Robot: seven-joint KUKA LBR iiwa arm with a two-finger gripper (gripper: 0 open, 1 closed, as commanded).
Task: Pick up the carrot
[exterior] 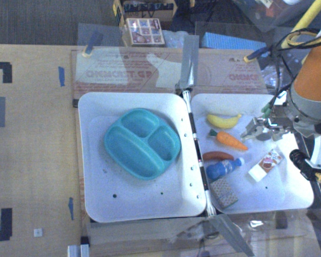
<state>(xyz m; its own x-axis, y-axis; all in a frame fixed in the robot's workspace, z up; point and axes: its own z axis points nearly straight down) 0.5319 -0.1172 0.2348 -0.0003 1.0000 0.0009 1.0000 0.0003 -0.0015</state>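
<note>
Pale wooden desk (32, 159) carries two white bins (96, 197), the carrot (231, 140) lying right of centre beside the spread, empty pincer (252, 130).

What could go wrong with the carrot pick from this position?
1. The carrot lies close between the banana and the red sausage, so a descent slightly off could catch a neighbour instead.
2. The gripper sits beside the carrot's thin end, where a grasp may slip off.
3. The carrot lies at a slant; a misaligned gripper could just push it.
</note>
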